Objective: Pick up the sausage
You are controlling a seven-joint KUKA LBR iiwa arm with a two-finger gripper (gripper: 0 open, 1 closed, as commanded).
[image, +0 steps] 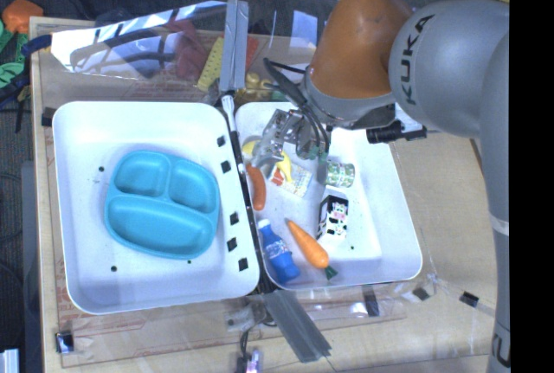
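Observation:
The sausage (256, 187), a short reddish-orange link, lies in the right bin (394, 215) close against its left wall. My gripper (279, 144) hangs over the upper left part of that bin, just above and to the right of the sausage's top end. Nothing is visibly held by it. The grey arm with its orange band (359, 42) covers the bin's far right corner.
In the right bin lie a carrot (307, 243), a blue bottle (277, 252), a black-and-white cow toy (333, 218), a green can (340, 174), a yellow item (251, 146) and a small packet (295, 179). The left bin (78, 155) holds a blue divided tray (163, 202).

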